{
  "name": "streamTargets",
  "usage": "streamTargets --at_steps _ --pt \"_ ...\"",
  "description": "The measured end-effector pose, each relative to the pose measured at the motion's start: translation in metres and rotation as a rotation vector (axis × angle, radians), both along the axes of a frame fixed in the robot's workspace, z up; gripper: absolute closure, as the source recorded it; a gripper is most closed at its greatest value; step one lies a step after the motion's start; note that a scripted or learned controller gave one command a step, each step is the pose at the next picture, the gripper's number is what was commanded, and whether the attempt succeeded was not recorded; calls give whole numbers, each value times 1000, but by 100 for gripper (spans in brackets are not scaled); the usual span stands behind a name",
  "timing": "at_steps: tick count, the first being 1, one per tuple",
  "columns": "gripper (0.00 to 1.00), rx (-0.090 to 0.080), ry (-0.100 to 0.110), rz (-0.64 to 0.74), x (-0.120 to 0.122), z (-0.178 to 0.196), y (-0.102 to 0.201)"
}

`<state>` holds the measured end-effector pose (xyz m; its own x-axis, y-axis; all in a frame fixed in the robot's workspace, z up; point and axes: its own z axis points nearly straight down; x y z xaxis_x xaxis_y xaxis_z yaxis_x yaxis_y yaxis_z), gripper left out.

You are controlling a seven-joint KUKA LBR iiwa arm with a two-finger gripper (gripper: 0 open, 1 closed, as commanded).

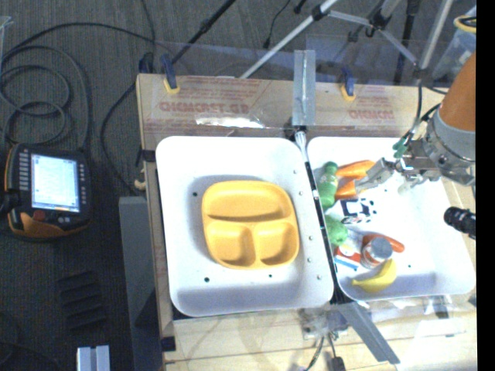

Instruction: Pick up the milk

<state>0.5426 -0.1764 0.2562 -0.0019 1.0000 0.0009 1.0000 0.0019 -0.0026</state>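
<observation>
Bright even overhead light, white bins (232, 149) slightly overexposed, soft focus, faint shadows

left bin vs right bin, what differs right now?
The left bin carries one yellow divided tray; the right bin holds a jumble: milk carton, carrot, banana, a can, green items. The gripper hangs over the right bin, not the left bin. Both are shallow, white, side by side.

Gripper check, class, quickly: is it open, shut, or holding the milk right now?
Gripper: cannot be told from this view; it hangs over the right bin, above the milk, with nothing visibly held.
</observation>
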Motion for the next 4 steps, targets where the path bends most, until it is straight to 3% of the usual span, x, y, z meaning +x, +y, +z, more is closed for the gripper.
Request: streamTargets --at_steps 1,2,3,4 --pt "0 -12 -32 49 16 -128 -21" --pt "0 -24 -61 35 46 -136 -9" --pt "0 -36 -60 24 61 -141 8" --pt "100 -32 -76 29 66 -126 12"
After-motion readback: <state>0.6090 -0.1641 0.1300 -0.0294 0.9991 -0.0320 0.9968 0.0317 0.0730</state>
